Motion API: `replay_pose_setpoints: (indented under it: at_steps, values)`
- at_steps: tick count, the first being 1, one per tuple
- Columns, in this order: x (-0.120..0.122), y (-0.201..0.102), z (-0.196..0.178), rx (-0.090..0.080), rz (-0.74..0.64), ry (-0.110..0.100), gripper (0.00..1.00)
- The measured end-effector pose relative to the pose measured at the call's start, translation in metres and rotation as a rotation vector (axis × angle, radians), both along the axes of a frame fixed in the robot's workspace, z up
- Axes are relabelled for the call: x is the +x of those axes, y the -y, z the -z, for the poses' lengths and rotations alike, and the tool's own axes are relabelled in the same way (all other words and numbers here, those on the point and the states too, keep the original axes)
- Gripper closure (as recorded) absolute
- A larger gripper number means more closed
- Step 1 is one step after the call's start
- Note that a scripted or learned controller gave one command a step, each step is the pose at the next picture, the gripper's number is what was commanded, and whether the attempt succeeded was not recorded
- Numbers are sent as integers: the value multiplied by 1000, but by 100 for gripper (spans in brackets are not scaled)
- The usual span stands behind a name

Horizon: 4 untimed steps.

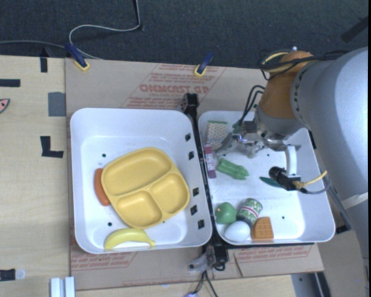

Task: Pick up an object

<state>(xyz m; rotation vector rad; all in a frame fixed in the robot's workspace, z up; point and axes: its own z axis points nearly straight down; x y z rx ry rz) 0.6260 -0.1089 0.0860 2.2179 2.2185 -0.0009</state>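
Arm (334, 104): reaching in from the right, its grey bulk lying over the right bin's far right corner, the orange band showing above the wrist.
Left bin (86, 184): sitting beside the right bin, the two touching along a black centre strip.
Right bin (309, 221): lying under the arm, carrying the small items.
Tray (145, 186): yellow, three-part, lying tilted in the middle of the left bin.
Banana (128, 238): lying at the left bin's near wall, just below the tray.
Orange piece (101, 186): showing partly at the tray's left edge, the rest hidden.
Gripper (231, 142): hanging low over the right bin's upper left part, pointing left; how far the fingers are parted cannot be told, and nothing is seen held.
Green pepper (232, 169): lying just below the gripper; contact cannot be told.
Can (249, 210): standing near the right bin's near wall, between a green ball (225, 213) and a waffle (262, 229).
White egg (237, 231): resting at the near wall, just beside the waffle.
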Motion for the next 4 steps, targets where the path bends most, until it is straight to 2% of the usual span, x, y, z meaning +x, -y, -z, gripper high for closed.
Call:
replay_pose_setpoints:
  at_steps: [1,2,3,4]
  values:
    - [0,0,-10,-1,-1,0,100]
    - [0,0,-10,-1,-1,0,0]
    - [0,0,-19,-1,-1,-1,100]
    - [0,0,-19,-1,-1,-1,0]
